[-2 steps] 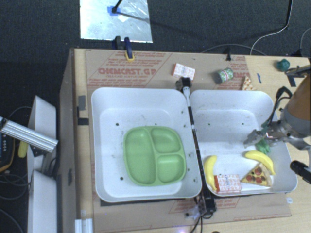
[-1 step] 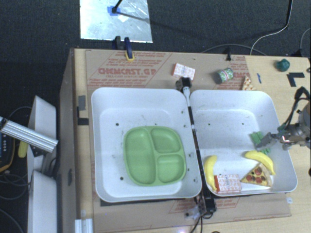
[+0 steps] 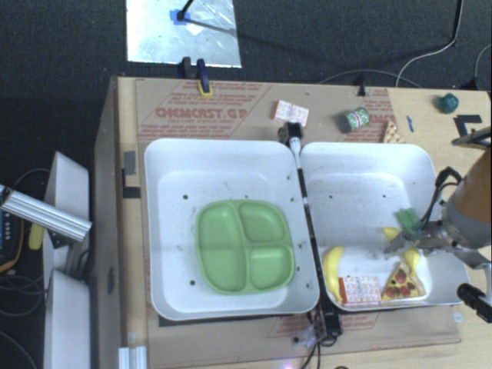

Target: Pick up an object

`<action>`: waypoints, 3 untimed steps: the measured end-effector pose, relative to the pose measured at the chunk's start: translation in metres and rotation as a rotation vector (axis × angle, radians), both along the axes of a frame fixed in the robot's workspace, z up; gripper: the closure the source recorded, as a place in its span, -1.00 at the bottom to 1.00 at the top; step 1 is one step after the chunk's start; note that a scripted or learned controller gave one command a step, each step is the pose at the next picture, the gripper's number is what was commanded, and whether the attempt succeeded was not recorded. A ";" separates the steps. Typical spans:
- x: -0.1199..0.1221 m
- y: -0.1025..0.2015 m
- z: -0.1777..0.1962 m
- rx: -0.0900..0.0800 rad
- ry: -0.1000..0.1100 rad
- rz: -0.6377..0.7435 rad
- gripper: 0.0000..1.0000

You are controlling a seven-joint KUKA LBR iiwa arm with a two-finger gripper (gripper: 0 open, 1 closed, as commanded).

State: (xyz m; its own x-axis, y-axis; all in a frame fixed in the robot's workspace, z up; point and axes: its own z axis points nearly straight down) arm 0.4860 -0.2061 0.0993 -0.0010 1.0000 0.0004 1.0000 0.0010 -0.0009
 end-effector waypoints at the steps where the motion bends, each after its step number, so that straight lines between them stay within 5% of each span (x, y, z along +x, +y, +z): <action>1: 0.002 -0.001 0.092 -0.003 -0.006 0.002 -1.00; 2: 0.028 0.000 -0.015 -0.001 -0.004 0.001 -1.00; 3: 0.028 0.000 -0.004 -0.002 -0.005 0.003 1.00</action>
State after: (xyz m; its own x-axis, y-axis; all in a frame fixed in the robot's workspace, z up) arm 0.5141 -0.2065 0.0950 -0.0043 1.0000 -0.0013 1.0000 0.0043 0.0040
